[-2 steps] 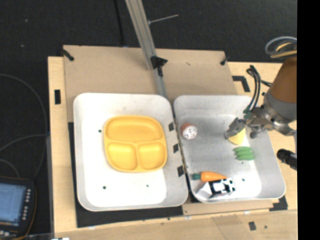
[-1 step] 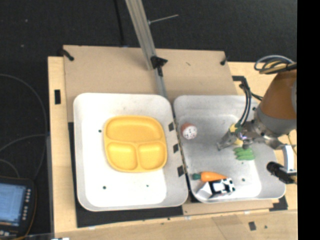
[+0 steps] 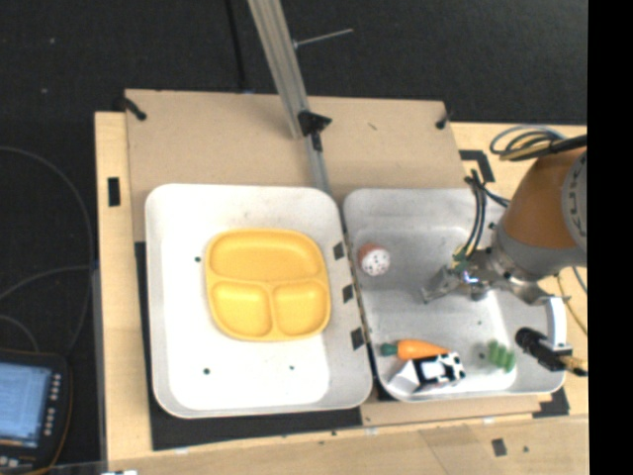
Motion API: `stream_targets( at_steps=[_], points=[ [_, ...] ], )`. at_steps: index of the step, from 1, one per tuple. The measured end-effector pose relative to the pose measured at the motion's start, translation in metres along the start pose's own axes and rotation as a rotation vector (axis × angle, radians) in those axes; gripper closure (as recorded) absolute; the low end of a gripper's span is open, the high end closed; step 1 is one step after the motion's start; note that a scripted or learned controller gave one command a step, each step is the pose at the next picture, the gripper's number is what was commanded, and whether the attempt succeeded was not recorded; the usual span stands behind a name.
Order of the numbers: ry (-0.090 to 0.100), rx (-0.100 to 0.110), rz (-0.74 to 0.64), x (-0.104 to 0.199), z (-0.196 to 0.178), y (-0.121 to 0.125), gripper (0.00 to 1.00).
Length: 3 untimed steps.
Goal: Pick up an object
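Hovering in the right bin (image 3: 396, 211), the gripper (image 3: 435, 290), fingers unreadable, sits right of the speckled ball (image 3: 374, 260).

A yellow three-compartment plate (image 3: 267, 283) lies in the left white bin (image 3: 173, 295). A metal pole (image 3: 282, 57) slants over the cardboard-coloured bench (image 3: 218, 137). A screen (image 3: 28, 404) glows at lower left.

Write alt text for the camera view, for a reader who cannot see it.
A grey robot arm's gripper hangs over the right white bin, which holds a small ball, a carrot, a black-and-white object and a green piece. The left bin holds a yellow divided tray.
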State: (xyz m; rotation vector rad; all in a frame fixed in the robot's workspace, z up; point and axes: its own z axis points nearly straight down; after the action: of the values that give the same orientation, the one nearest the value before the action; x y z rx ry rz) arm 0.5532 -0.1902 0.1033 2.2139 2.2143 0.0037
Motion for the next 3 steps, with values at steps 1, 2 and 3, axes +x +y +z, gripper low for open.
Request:
stream_targets(
  at_steps=[1,2,3],
  points=[
    [0.003,0.004,0.006,0.0,-0.009,-0.001,1.0],
    [0.004,0.003,-0.002,0.0,-0.055,0.006,1.0],
    [0.004,0.002,-0.003,0.002,-0.099,0.01,1.0]
  ],
)
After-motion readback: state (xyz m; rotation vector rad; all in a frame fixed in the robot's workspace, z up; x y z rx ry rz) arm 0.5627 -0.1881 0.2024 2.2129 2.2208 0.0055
